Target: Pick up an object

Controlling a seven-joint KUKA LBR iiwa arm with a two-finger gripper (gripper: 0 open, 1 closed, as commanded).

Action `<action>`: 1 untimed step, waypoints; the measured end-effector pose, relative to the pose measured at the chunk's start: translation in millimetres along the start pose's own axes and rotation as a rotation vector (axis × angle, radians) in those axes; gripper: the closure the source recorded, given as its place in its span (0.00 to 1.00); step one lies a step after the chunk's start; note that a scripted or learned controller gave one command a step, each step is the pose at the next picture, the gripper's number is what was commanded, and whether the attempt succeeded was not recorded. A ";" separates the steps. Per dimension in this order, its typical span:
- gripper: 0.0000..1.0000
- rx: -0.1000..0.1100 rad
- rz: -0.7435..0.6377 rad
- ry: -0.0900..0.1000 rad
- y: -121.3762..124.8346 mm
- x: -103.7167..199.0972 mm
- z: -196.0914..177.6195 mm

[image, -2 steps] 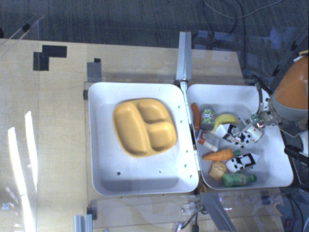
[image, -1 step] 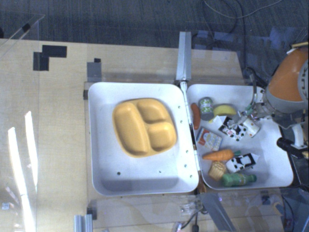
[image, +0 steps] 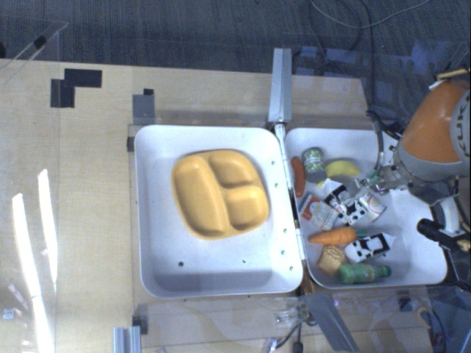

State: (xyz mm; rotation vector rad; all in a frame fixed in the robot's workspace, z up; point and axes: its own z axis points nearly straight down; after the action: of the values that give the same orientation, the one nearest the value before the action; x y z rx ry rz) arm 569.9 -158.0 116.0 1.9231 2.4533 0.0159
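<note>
The right bin (image: 419, 271) holds several small objects. Among them are a red sausage (image: 297, 175), a green round item (image: 313, 158), a yellow banana-like piece (image: 342, 169) and an orange carrot (image: 333, 237). There are also two black-and-white cow-patterned items (image: 370, 246) (image: 344, 201), a green bottle (image: 363, 273), a tan waffle piece (image: 332, 257) and a small red-and-white packet (image: 318, 212). My gripper (image: 368, 191) reaches in from the right, low over the middle of the pile by the upper cow-patterned item. The pile hides its tip.
The left bin (image: 158, 263) carries a yellow divided plate (image: 219, 193). A metal rail (image: 280, 87) runs between the bins at the back. The arm's orange band (image: 438, 127) hangs over the right bin's far right corner. Cables (image: 353, 9) lie on the dark floor behind.
</note>
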 end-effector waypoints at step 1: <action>0.00 0.000 -0.141 0.001 -31.7 -18.5 -6.2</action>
State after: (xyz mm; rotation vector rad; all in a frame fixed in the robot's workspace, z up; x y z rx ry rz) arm 543.4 -183.4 121.8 1.7456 2.5827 0.0145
